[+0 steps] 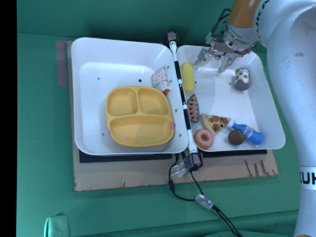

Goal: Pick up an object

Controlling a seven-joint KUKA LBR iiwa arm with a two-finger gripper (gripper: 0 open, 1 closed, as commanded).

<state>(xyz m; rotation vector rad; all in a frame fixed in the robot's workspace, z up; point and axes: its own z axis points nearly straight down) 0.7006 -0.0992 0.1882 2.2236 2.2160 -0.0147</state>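
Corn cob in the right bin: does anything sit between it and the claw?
Nothing visible does. The claw hangs open over the right bin's far end, and only bare white floor separates it from the corn cob by the divider.

2 shallow white bins point(94, 58) of smooth, slightly glossy plastic sit on a matt brown cardboard sheet point(123, 174) over matt green cloth point(39, 107). A yellow 3-section plate point(139, 116) looks like smooth satin plastic. The grey arm casing point(291, 58) is glossy.
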